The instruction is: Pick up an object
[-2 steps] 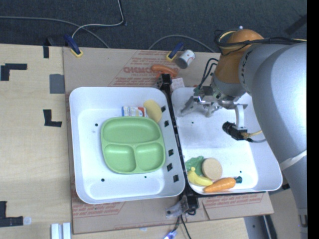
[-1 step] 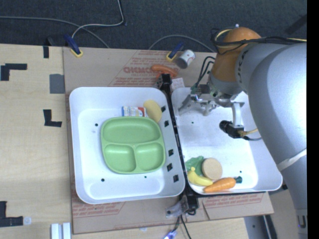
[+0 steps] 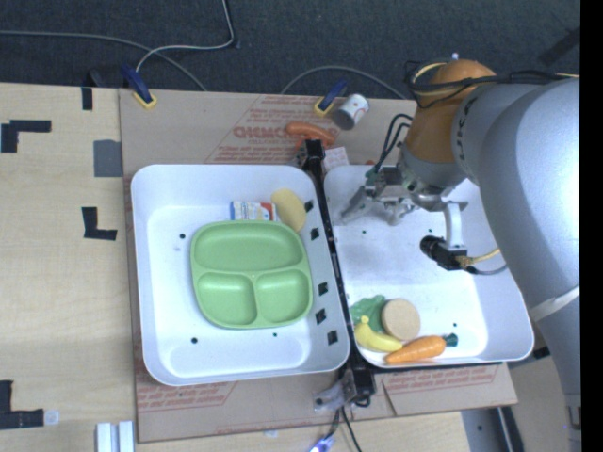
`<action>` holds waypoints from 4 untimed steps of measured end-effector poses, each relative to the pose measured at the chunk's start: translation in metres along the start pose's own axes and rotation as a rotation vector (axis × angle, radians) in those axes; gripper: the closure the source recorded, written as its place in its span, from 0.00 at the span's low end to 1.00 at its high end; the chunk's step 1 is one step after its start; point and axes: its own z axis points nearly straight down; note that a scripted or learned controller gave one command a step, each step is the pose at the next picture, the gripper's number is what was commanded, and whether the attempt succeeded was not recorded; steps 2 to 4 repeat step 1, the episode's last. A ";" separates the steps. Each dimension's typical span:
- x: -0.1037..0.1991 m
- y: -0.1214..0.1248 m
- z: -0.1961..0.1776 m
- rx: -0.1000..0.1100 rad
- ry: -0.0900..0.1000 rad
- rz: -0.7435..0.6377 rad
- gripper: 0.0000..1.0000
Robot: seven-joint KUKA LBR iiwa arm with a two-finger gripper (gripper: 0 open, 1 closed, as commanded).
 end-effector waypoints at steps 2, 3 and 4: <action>0.007 -0.005 0.000 0.000 -0.001 0.001 0.00; 0.007 -0.005 0.000 0.000 -0.001 0.001 0.00; 0.007 -0.005 0.000 0.000 -0.001 0.001 0.00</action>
